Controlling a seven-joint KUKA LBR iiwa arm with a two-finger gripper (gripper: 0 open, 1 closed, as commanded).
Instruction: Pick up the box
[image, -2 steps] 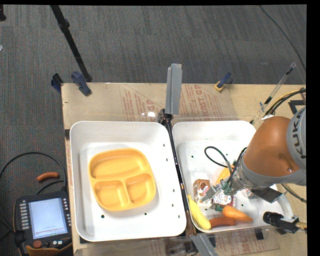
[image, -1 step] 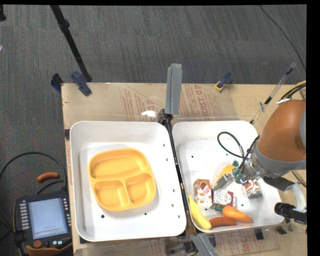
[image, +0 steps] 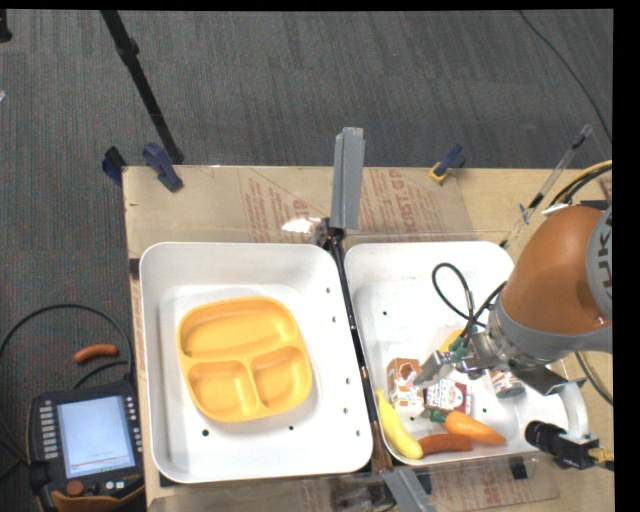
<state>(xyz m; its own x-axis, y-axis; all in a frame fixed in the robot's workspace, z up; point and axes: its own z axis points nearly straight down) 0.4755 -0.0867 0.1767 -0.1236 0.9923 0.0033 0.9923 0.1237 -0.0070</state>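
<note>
Gripper (image: 447, 362) is observed low in the right bin (image: 420, 265), reaching in from the right; whether it is wide, narrow or holding anything cannot be determined, as its tip is small, dark and tangled against clutter. Directly behind it, to the right, the arm's orange band (image: 556, 270) and grey wrist cover the bin's right side, and whatever lies beneath is hidden. A black cable (image: 452, 290) loops just above the gripper, over the white floor. The box (image: 403, 384), a small brown and white carton, lies just left of and below the gripper; contact between the two cannot be confirmed. Immediately below the gripper sits a second small packet (image: 445, 397) with red and white print, its label too small to read. Further below, a carrot (image: 473, 428) rests against that packet, and a reddish sausage-shaped item (image: 445, 443) lies along the bin's near wall. A banana (image: 395, 427) lies below and left of the gripper, beside the box, one end at the bin's left wall. Well to the left, in the left bin (image: 160, 270), an orange divided tray (image: 245, 357) sits alone. Far left of the gripper, off the bench, a handheld control pendant (image: 90, 435) is cut off by the frame's lower edge.
</note>
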